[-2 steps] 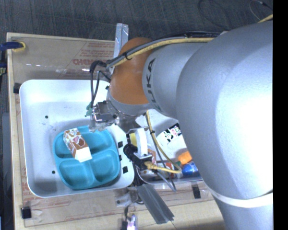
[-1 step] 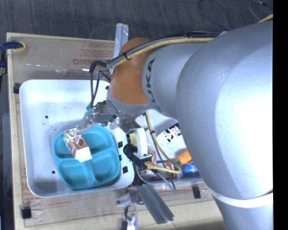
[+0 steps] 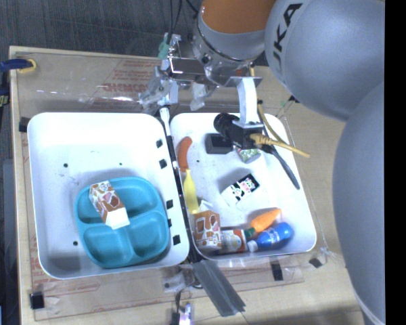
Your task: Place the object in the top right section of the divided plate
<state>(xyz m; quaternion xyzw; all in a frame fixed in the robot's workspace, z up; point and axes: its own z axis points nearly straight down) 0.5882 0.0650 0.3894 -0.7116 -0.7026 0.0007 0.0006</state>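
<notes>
Brown-and-white carton (image 3: 107, 204) resting on divided plate (image 3: 145, 239), across the upper-left compartment and centre ridge, tilted; placement judged off target. Gripper (image 3: 172, 93) parked above the bins' far edge, grip state impossible to tell.

I see the right bin (image 3: 304, 239) at the frame's lower right crowded with clutter. A hot dog (image 3: 183, 152) lies along its left wall, with a yellow banana (image 3: 189, 189) just below it. At the bottom edge sit a brown-patterned carton (image 3: 207, 229), a carrot (image 3: 265, 219) and a blue bottle (image 3: 274, 236). A black-and-white card (image 3: 240, 187) lies mid-bin. A blue clamp (image 3: 15, 65) grips the worktop (image 3: 68, 73) at upper left.
</notes>
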